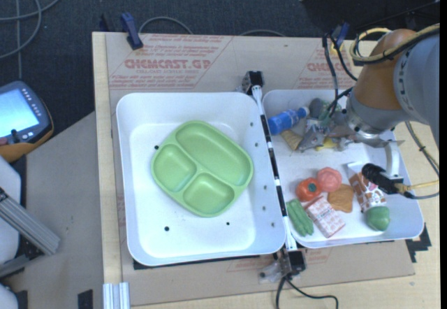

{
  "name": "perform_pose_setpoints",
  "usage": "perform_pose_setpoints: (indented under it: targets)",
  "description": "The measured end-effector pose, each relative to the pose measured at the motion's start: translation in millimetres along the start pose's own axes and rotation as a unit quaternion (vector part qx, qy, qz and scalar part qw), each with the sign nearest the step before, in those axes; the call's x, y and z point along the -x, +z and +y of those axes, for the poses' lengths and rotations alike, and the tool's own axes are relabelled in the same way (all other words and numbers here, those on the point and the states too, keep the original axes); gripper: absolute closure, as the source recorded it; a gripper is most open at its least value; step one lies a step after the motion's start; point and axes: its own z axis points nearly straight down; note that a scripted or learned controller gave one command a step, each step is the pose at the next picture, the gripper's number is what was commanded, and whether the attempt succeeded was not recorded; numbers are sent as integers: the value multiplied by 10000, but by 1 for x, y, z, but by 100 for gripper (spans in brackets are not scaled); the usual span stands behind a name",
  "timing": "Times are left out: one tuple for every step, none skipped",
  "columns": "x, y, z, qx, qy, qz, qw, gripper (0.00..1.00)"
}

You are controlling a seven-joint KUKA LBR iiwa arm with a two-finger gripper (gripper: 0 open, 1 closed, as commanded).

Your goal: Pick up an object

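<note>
The objects lie in the right bin, at the right of the frame. A blue bottle lies on its side near the bin's upper left. Toward the lower middle sit a red tomato-like piece, a pink round piece and an orange-brown piece, close together. A green pod and a red-white packet lie below them. A green round piece sits at lower right.

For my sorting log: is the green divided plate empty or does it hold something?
Empty. The green divided plate lies flat in the left bin, and all three compartments show bare green.
</note>
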Motion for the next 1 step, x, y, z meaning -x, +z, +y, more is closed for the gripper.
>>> perform_pose_setpoints:
  targets:
    - [41, -1, 50, 13, 34, -22, 10000, 0]
